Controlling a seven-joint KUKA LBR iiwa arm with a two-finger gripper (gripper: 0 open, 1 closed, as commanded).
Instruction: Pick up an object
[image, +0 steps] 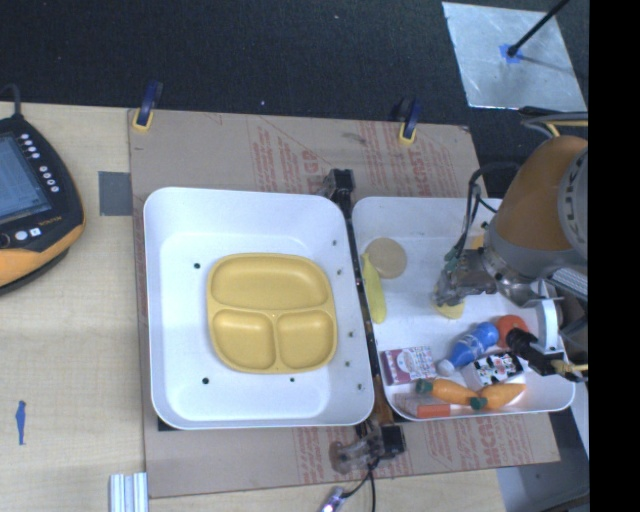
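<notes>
In the right bin (400, 215):
Gripper (452, 296): hanging low above the bin floor; grip state unreadable.
Toys (470, 375): lying piled at the near edge.
Left bin (170, 300): holding a yellow tray (272, 310).

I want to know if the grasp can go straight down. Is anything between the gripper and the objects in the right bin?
Nothing visible blocks it. The gripper is low over the right bin, beside a small yellow piece; the toy pile lies nearer the bin's front edge.
</notes>
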